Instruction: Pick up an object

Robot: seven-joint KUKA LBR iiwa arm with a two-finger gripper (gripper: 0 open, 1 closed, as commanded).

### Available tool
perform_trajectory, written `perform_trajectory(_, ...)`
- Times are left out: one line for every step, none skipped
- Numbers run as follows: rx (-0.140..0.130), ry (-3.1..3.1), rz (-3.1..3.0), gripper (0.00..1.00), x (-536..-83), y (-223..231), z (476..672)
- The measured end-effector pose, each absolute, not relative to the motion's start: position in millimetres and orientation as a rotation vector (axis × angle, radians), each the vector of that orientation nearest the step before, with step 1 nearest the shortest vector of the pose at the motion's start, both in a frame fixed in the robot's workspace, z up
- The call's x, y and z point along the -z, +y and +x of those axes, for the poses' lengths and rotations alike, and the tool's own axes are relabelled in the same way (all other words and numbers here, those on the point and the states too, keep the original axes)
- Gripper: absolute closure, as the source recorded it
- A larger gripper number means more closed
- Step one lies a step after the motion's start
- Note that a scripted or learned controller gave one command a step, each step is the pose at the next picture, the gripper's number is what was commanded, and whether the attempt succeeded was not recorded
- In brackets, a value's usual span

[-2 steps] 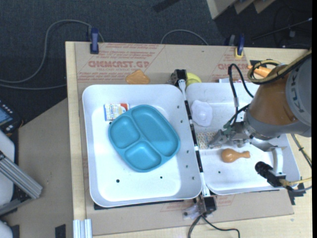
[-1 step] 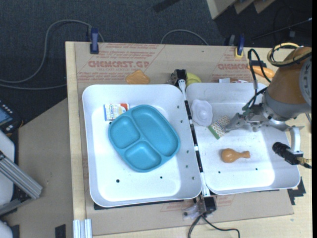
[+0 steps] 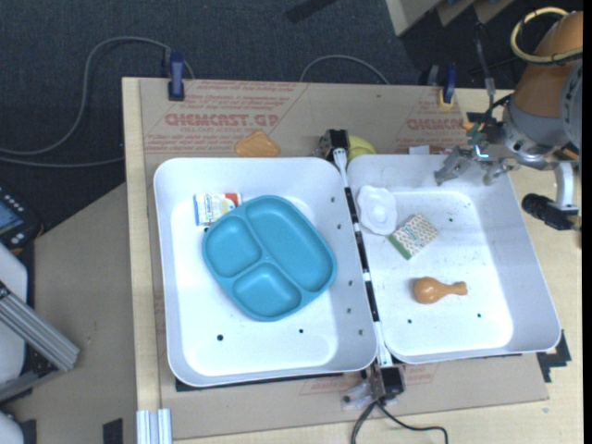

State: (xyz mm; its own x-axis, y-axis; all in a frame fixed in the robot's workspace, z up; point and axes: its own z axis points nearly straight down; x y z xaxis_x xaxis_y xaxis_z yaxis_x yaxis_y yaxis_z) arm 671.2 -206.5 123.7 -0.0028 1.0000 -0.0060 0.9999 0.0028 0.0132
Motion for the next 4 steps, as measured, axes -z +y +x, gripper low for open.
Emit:
perform_trajectory(0.003, 2.232, 2.223, 0.0, -81.8, -138.9, 619.5)
perform_trajectory(-0.002, 2.222, 2.218, 1.0, -95.5, -143.1, 622.4)
perform_trajectory(-0.001, 2.222, 2.219, 0.0, -94.8, -143.1, 622.1)
perform_trajectory(0.001, 2.23, 2.222, 0.0, -83.8, -92.2, 597.3)
